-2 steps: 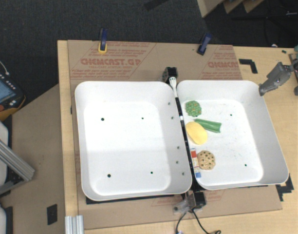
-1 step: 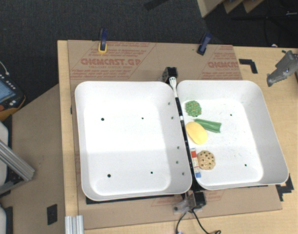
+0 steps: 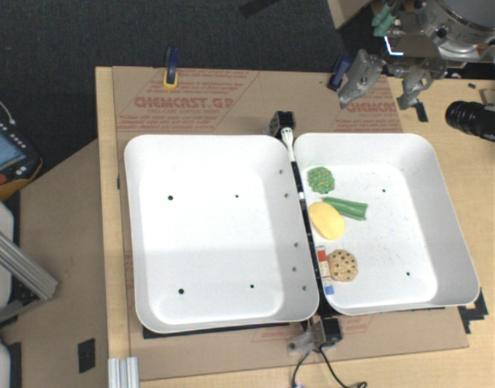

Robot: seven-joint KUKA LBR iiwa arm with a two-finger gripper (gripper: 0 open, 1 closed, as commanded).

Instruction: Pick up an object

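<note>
While I'm watching, a cookie (image 3: pixel 342 265), lemon (image 3: pixel 327 221), green pepper (image 3: pixel 348 208) and broccoli (image 3: pixel 320 179) are lying along the right bin's (image 3: pixel 409 217) left side; beyond it, the gripper (image 3: pixel 385 86) is hanging open, gripping nothing.

Arm (image 3: pixel 462 6) cut off at top edge.

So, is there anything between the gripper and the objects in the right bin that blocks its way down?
Nothing visible blocks it. The gripper hangs open above the bench behind the right bin. The green round piece, green stick, yellow lemon and cookie lie uncovered along the bin's left wall.
</note>
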